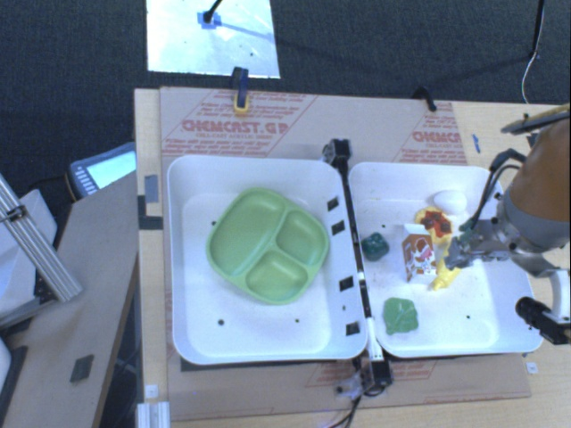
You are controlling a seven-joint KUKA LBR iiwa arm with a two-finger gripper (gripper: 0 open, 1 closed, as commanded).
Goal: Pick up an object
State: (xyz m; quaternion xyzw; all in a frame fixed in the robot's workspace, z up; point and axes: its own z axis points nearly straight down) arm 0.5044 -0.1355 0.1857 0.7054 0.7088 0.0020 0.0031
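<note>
Likeliest target: yellow banana-like piece (445, 277) in the right bin (446, 339), lying against a small red-and-white carton (418, 254). Its long axis runs roughly from lower left to upper right, toward the arm. Gripper (459, 250) sits low over the bin, right at the yellow piece's upper end, touching or just above it; too blurred to say which. Finger spread can't be told from here, and nothing is visibly held.

Other candidates nearby: red-and-yellow toy (434, 220) and white egg-like object (450, 201) just above the carton, dark green lump (375, 245) to its left, light green leafy piece (401, 316) toward the bin's near edge, well apart from the gripper.

Left bin (192, 328) holds a green divided plate (268, 244), far from the arm.

Judgement: the grasp turns on closing across the yellow piece's short axis without catching the carton beside it.
</note>
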